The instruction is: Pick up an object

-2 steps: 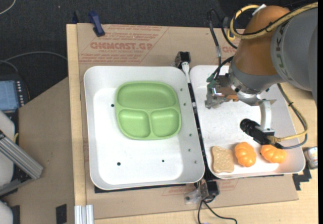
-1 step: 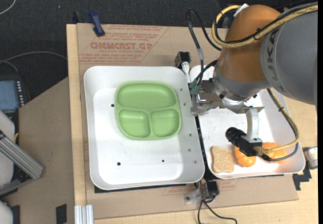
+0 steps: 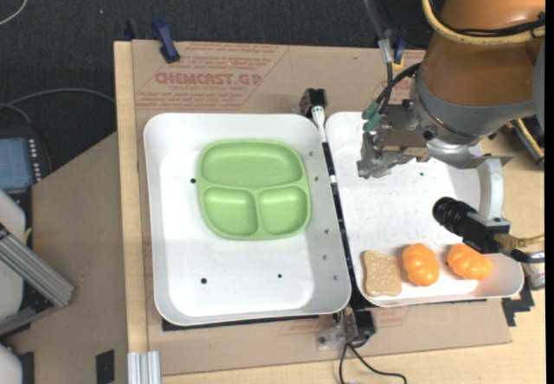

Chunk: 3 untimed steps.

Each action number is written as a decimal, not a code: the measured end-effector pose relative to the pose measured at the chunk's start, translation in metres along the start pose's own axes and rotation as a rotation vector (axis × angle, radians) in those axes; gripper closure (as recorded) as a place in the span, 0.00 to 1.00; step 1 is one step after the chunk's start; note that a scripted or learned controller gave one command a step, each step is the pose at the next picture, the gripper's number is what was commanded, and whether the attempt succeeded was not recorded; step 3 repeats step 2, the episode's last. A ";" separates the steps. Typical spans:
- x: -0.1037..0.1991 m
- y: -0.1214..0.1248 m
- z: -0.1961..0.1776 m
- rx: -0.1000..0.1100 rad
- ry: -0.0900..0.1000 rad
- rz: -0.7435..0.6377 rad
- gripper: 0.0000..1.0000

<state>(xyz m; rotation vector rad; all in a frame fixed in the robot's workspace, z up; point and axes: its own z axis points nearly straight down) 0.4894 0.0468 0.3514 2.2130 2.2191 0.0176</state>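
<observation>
Nothing is picked up yet: the gripper (image 3: 378, 164) hangs over the far part of the right bin (image 3: 351, 201) with nothing between its jaws, and whether they are apart or together I cannot tell. The likely picks lie along that bin's near edge: a tan slice of toy bread (image 3: 382, 273) and two orange pepper-like toys (image 3: 421, 264) (image 3: 468, 261), well apart from the gripper. The left bin (image 3: 164, 201) holds a green divided plate (image 3: 254, 188).
</observation>
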 end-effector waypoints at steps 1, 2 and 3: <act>-0.033 -0.009 -0.071 0.002 -0.003 0.005 1.00; 0.044 -0.008 -0.099 0.008 0.000 -0.006 1.00; 0.044 -0.008 -0.099 0.008 0.000 -0.006 1.00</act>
